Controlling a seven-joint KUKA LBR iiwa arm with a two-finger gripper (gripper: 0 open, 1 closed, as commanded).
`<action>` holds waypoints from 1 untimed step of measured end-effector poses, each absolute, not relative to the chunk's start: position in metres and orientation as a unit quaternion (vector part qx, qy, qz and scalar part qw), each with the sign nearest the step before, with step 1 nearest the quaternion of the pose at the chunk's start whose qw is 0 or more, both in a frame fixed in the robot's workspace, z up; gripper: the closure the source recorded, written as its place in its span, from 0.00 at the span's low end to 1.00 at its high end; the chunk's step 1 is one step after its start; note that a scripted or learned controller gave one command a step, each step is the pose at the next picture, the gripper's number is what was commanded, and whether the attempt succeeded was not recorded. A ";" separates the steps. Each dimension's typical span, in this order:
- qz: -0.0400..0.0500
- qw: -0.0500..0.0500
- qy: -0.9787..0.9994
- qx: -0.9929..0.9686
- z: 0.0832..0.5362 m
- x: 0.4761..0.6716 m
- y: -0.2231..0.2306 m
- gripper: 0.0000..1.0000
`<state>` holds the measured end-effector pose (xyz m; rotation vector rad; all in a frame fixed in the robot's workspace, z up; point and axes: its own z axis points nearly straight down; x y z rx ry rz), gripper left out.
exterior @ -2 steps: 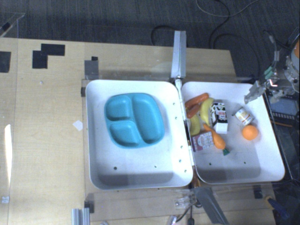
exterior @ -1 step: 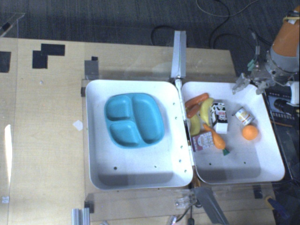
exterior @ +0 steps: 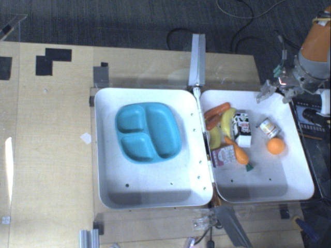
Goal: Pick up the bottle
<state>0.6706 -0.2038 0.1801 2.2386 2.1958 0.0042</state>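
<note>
A small silver bottle with a tan label lies on its side in the right bin, toward that bin's right side. My gripper hangs over the bin's far right corner, above and slightly right of the bottle and well apart from it. Its fingers are spread open with nothing between them.
Beside the bottle lie an orange, a black-and-white carton, a banana, a sausage, a carrot and a maroon packet. The left bin holds a blue divided plate. A metal post stands between the bins.
</note>
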 end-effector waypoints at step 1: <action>0.001 0.003 0.700 0.714 0.180 0.671 -0.204 0.00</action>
